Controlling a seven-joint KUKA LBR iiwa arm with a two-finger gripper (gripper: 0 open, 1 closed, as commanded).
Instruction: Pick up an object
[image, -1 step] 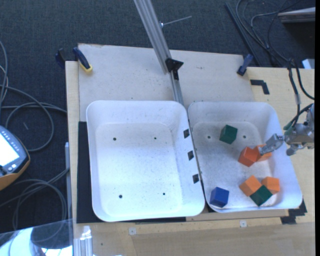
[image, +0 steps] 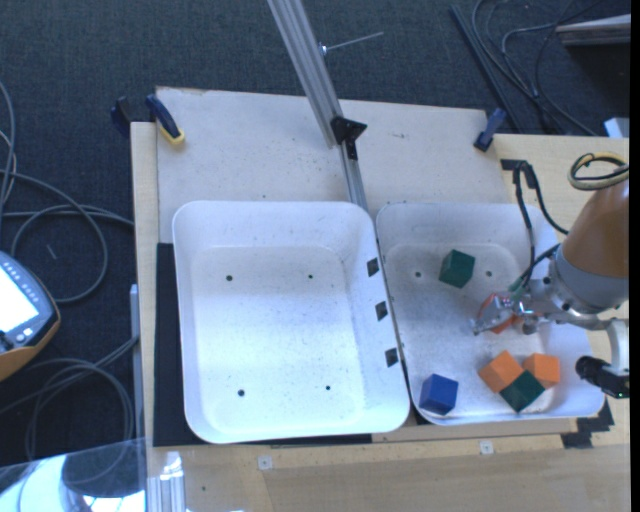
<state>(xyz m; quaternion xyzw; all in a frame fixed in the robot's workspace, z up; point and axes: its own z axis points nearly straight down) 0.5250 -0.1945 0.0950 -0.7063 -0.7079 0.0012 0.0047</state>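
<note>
The right bin (image: 430, 330) holds a green cube (image: 457, 268) near its back and a blue cube (image: 438, 393) at its front left corner. Two orange blocks (image: 500, 370) (image: 545, 368) and a dark green block (image: 522, 392) cluster at the front right. My gripper (image: 494, 318) reaches in from the right and hovers low over the bin's middle, just above and behind the orange blocks and in front of the green cube. Nothing is visibly held in it.
The left bin (image: 270, 320) lies beside the right one, their rims meeting at a ridge with black clips (image: 381, 310). A metal pole (image: 320, 80) slants over the bench's back. Cables (image: 530, 200) trail near the arm at the right.
</note>
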